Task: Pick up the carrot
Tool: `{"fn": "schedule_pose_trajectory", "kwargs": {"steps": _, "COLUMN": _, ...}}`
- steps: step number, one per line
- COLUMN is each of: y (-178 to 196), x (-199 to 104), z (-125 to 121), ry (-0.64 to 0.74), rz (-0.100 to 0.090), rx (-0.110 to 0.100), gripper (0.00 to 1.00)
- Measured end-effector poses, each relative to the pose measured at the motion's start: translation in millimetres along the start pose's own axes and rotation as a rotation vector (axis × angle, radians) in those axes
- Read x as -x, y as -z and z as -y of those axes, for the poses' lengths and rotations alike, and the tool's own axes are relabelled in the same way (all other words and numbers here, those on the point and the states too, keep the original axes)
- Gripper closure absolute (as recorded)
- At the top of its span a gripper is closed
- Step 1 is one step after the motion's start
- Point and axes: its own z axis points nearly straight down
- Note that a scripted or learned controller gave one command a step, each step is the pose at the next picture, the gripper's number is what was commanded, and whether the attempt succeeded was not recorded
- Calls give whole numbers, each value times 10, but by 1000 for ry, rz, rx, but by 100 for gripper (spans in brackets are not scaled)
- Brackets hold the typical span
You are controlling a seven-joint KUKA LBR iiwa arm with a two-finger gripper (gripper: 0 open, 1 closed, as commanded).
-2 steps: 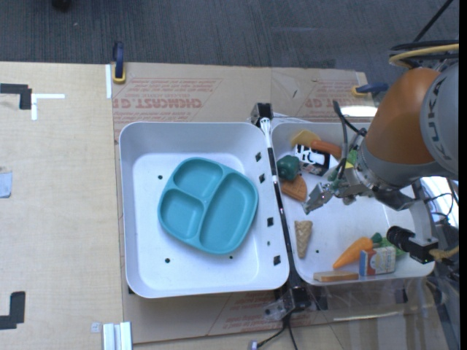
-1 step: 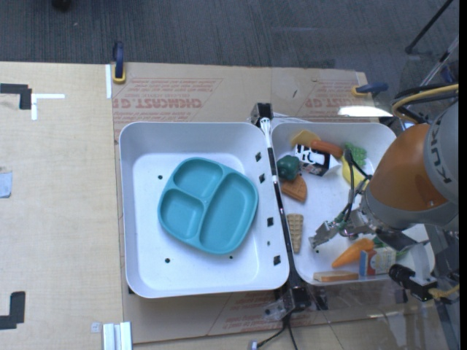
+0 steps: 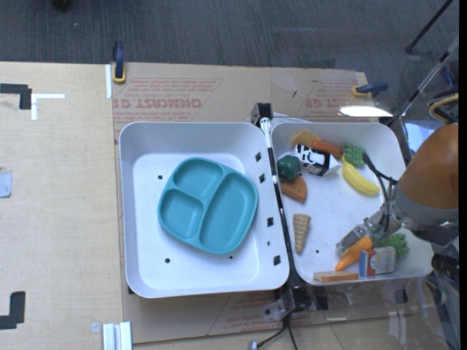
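The carrot (image 3: 354,253), short and orange with a leafy green top (image 3: 395,242), lies near the front edge of the right bin (image 3: 325,210). My gripper (image 3: 363,234) reaches in from the right and hangs right over the carrot's orange end, touching or nearly touching it. The arm's orange band (image 3: 438,170) hides the bin's right wall. A second long orange piece with a green end (image 3: 330,149) lies at the back of the same bin.
The right bin also holds a banana (image 3: 360,179), a cone (image 3: 300,232), a dark green vegetable (image 3: 289,168), an orange wedge (image 3: 295,189), a small carton (image 3: 376,261) and a flat tan stick (image 3: 336,276). A teal divided plate (image 3: 209,204) lies in the left bin (image 3: 139,217).
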Motion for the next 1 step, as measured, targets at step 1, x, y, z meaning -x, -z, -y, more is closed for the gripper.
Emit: {"fn": "schedule_pose_trajectory", "kwargs": {"steps": 1, "y": 90, "x": 13, "z": -16, "ry": -2, "rz": 3, "rx": 3, "gripper": 100}}
